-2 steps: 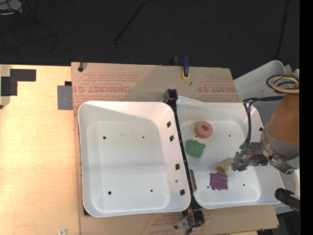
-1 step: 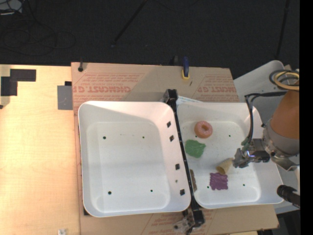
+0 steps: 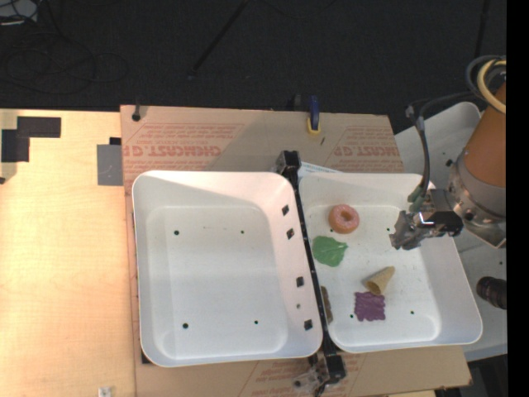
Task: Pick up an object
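The right bin (image 3: 446, 321) holds a pink donut (image 3: 344, 218), a green leaf-shaped piece (image 3: 329, 251), a tan cone (image 3: 380, 279) and a purple piece (image 3: 369, 306). My gripper (image 3: 402, 236) hangs over the right part of that bin, to the right of the donut and above the cone. Nothing shows between its fingers. The fingers are dark and small against the bin floor.
The left bin (image 3: 149, 222) lies beside the right one, with a black clip strip (image 3: 299, 255) along the shared wall. Brown cardboard (image 3: 207, 143) lies under both bins. The arm's grey body and orange band (image 3: 488, 139) stand at the right edge.
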Action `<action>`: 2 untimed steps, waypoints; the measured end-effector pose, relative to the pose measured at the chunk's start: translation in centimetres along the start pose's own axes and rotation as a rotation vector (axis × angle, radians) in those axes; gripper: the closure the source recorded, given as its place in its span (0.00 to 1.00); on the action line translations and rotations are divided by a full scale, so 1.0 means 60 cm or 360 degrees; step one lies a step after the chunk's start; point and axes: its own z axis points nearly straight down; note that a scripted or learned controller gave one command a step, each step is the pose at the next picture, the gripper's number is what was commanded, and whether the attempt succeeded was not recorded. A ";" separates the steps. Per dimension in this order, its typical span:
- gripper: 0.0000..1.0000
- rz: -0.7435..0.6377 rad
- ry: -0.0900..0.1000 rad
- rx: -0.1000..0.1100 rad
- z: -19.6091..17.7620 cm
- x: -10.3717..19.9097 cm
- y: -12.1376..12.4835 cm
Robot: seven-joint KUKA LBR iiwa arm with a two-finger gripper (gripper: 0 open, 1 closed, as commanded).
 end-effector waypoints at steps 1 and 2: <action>1.00 0.0008 0.0000 0.0027 0.055 0.051 -0.004; 1.00 0.0011 -0.0003 0.0018 -0.004 0.042 -0.003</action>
